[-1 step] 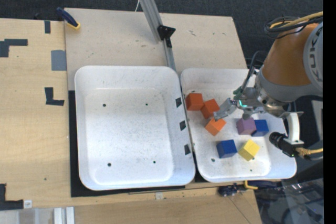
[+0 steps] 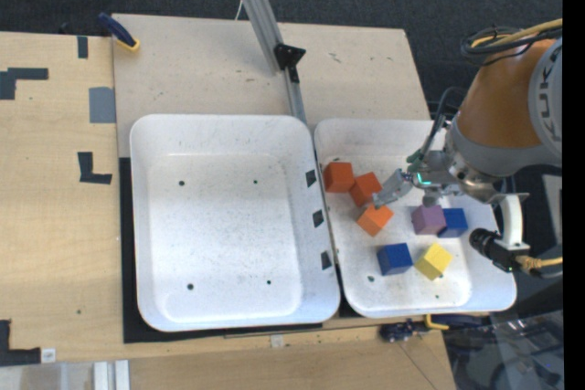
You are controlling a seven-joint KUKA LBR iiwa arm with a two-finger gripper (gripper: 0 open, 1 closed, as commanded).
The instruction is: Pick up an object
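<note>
Beside gripper (image 2: 391, 194): crowded orange cubes (image 2: 364, 189)

A robotics lab: a wooden bench (image 2: 55, 196) on dark carpet holds two shallow white bins (image 2: 155, 151) side by side, coloured test blocks (image 2: 339, 176) in the right one, an industrial arm (image 2: 503, 119) reaching from the right.

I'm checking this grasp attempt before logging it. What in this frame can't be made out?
- Gripper: too small and blurred in the camera view to tell its finger state, or whether it touches the orange blocks.
- Purple block: its top edge is hidden by the arm's wrist.
- Right bin: its far right rim is covered by the arm.
</note>
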